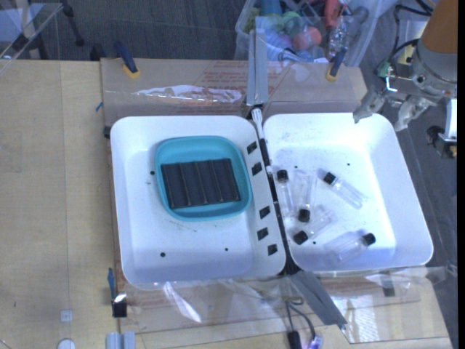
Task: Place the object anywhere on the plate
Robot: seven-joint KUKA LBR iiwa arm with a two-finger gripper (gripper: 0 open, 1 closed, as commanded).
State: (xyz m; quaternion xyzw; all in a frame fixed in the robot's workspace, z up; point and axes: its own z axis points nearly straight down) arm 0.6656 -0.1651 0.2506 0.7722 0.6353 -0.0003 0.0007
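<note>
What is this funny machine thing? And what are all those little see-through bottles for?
You are looking down from a camera fixed above a workbench. On the bench sit two shallow white trays side by side, the left bin and the right bin. In the left one lies a blue plate with a dark ridged mat inside it. In the right one lie several small clear vials with black caps, scattered about and lying on their sides. At the top right corner you can see part of a robot arm, grey with an orange band. Its tool hangs above the back edge of the right bin, and I see nothing in it. The robot's job is to pick one thing up and put it on the plate. Behind the bins stands a clear box of colourful toys.
</note>
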